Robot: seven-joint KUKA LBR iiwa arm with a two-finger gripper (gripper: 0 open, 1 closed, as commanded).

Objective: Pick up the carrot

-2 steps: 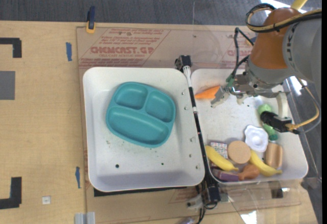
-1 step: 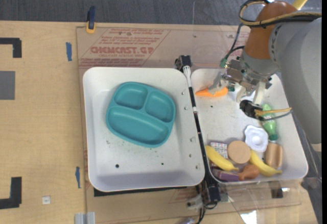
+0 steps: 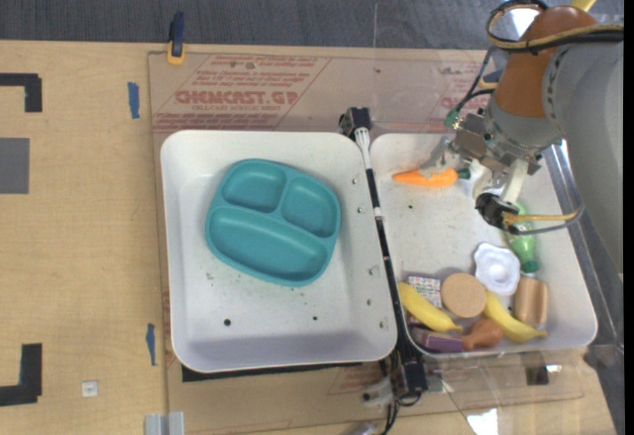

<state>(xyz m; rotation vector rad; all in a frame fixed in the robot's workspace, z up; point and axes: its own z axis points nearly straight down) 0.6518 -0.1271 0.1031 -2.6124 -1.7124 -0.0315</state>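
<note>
The carrot [image 3: 422, 178] is orange with a green tip and lies crosswise near the back of the right bin [image 3: 565, 215]. My gripper [image 3: 458, 168] hangs low over the carrot's right end, reaching in from the right below the orange wrist band. The gripper's body hides the spot where it meets the carrot, so I cannot tell whether the carrot is gripped or only touched.
A teal divided plate [image 3: 274, 220] sits in the left bin [image 3: 188, 255]. The right bin's front holds a pile: two bananas [image 3: 424, 306], a wooden disc [image 3: 464, 294], a white piece [image 3: 495, 267], a green item [image 3: 522, 248] and a brown cylinder [image 3: 531, 300]. A black bar [image 3: 372, 195] divides the bins.
</note>
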